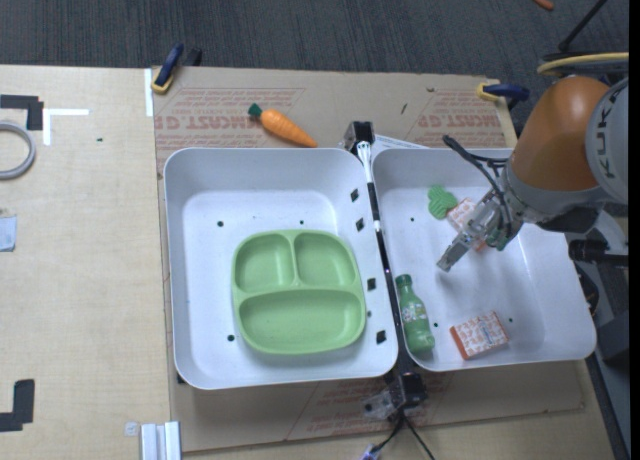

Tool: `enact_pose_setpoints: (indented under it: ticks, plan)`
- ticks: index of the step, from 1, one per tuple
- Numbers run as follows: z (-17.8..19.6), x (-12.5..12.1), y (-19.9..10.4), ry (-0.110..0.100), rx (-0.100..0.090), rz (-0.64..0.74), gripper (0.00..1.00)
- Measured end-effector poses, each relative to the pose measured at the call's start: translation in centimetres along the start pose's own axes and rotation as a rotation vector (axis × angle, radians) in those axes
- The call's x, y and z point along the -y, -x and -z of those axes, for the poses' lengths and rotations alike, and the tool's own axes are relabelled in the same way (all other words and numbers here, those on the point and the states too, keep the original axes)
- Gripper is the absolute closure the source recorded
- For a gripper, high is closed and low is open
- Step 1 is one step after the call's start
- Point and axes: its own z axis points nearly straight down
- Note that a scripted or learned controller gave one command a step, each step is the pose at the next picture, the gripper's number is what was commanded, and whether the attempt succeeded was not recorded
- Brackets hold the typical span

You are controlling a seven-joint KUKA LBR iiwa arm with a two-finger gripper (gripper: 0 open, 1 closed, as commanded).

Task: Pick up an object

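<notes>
The two-finger gripper (455, 253) hangs over the right white bin (545, 293); finger state cannot be determined. A candidate small pink-and-white packet (463, 215) lies just beside the wrist, ungrasped

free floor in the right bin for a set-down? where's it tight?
Right white bin: bare floor in the middle, bordered by the green plastic bottle along the left wall, the orange patterned box at the front and the hand above. Crowded at the back, where a green leafy piece sits beside the hand.
</notes>
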Motion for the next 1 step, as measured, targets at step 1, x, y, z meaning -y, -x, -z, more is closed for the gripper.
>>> enact_pose_setpoints:
  ticks: [1]
  plan:
    - [-0.46,-5.04,-0.48,-0.002,-0.011,0.077,0.0]
